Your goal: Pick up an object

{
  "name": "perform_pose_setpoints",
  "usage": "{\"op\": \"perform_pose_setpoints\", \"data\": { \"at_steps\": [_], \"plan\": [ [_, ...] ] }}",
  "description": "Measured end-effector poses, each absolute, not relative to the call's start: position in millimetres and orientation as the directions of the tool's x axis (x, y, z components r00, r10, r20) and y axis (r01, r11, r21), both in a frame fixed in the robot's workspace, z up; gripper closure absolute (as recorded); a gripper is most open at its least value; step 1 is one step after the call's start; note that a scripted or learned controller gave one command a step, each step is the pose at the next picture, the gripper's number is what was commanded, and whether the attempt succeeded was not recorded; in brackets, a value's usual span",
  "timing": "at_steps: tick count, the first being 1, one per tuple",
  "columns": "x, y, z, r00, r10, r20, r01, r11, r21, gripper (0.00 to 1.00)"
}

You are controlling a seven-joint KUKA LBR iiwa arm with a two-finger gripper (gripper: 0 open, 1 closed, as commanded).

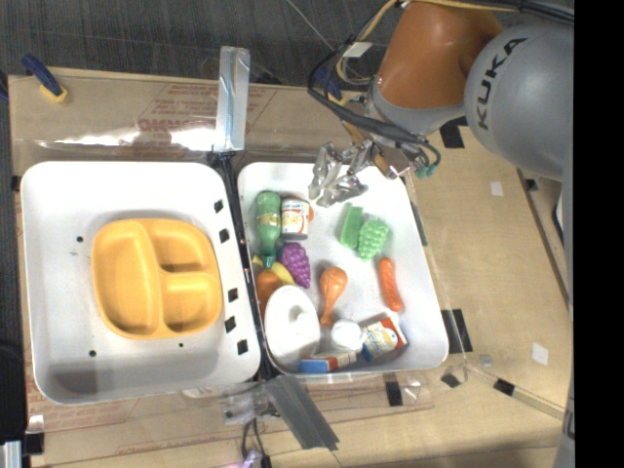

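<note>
Orange-banded and grey, the arm (468,57) looms closest, reaching in from the right; its gripper (334,178) hangs over the far edge of the right bin (421,261), with nothing visible between its fingers. Whether they are spread or closed I cannot tell. Candidates crowd below: a green bottle (267,217), a small jar (293,216), green blocks (363,232), purple grapes (296,263), a carrot (390,283), a drumstick (331,287) and a white roll (292,322). Packed this tightly, a descent could wedge a finger on a neighbour or nudge the target aside. The left bin (49,261) holds a yellow tray (156,276). Items along the near wall overlap and are hard to identify.
</note>
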State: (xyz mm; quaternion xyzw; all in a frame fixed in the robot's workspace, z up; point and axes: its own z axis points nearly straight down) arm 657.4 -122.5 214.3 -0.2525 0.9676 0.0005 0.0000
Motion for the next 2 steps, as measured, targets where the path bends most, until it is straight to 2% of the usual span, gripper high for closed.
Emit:
{"op": "perform_pose_setpoints", "data": {
  "at_steps": [1, 2],
  "plan": [
    [657.9, -113.9, 250.8, -0.959, -0.282, -0.006, -0.282, 0.959, -0.002, 1.0],
    [659.1, -113.3, 262.1, -0.959, -0.285, -0.01, -0.285, 0.959, -0.005, 1.0]
  ]
}}
